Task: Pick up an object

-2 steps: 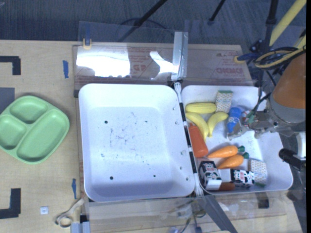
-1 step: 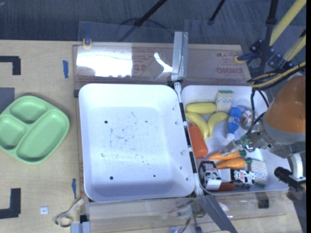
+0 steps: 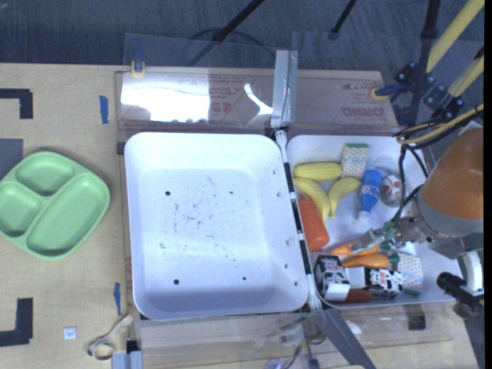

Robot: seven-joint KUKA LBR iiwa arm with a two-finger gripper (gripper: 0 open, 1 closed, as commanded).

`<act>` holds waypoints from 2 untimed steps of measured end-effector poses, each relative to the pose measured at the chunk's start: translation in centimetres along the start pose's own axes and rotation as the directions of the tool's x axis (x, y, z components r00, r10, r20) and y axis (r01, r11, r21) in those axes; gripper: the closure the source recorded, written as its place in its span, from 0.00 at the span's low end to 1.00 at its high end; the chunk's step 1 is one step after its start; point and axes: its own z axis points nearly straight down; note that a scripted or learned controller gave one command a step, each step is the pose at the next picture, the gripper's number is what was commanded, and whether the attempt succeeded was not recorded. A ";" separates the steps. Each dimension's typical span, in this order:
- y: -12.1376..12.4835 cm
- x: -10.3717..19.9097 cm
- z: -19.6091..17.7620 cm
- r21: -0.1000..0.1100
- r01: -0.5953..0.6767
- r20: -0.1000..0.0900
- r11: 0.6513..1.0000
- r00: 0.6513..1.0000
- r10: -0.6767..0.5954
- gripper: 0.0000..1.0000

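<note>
The right bin point(image 3: 415, 302) holds a jumble of toys. Yellow bananas point(image 3: 319, 181) lie at its back left, beside a long red-orange piece point(image 3: 312, 221). A blue bottle point(image 3: 370, 191) and a small round ball point(image 3: 391, 189) sit near the middle, behind them a speckled block point(image 3: 354, 158). An orange carrot point(image 3: 363, 258) lies at the front among black-and-white patterned pieces point(image 3: 331, 277). My gripper point(image 3: 389, 241) reaches in from the right, low over the carrot's right end; the arm's orange band point(image 3: 460, 177) rises behind it. The view does not show anything held.
The left white bin point(image 3: 146, 160) takes the centre of the bench. A green divided plate point(image 3: 51, 203) rests on the wood at far left. A clear panel point(image 3: 200, 91) stands behind the bins, a metal divider point(image 3: 283, 91) between them. Tripod legs cross the floor behind.
</note>
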 end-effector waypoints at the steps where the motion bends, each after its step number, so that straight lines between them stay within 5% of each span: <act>1: 0.3 3.1 0.3 0.000 -0.344 0.005 0.939 0.939 0.344 0.00; 2: 0.5 3.0 -0.8 -0.003 -0.346 0.005 0.938 0.938 0.346 1.00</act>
